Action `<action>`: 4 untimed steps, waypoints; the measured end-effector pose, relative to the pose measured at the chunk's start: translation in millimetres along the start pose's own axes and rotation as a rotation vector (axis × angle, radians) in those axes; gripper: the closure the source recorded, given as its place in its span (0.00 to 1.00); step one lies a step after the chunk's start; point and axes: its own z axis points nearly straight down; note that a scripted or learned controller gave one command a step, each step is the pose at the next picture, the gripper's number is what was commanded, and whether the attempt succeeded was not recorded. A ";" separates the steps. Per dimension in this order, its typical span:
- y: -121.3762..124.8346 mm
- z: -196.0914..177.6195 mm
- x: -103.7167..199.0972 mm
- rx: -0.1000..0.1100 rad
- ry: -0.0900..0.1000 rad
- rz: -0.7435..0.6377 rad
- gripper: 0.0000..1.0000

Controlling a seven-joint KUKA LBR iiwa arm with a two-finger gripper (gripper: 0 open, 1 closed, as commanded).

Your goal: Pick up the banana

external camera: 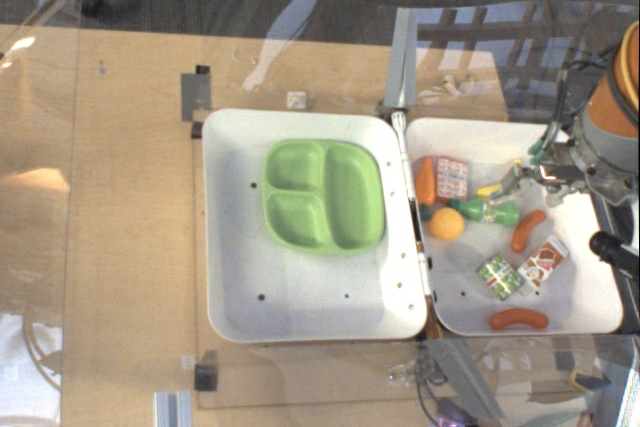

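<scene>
Fingers of the gripper (522,173) hang over the far part of the right bin (600,315), spread a little apart and slanting down toward the banana (490,190), a small yellow sliver lying just beneath their tips. From where I stand I cannot tell whether they touch it; nothing sits clamped between them. A green pear-like piece (492,211) lies just beside the banana, an orange ball (447,225) next to that. The left bin (230,305) carries a green divided plate (325,195).
</scene>
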 end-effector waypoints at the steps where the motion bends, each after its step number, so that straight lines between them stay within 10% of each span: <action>1: 35.1 41.0 -19.1 0.000 -0.001 -0.004 0.00; 2: 82.1 133.8 -58.7 -0.003 -0.001 -0.182 0.00; 3: 120.1 137.4 -65.4 0.009 0.002 -0.518 0.00; 4: 125.2 123.3 -65.3 -0.013 -0.012 -0.521 1.00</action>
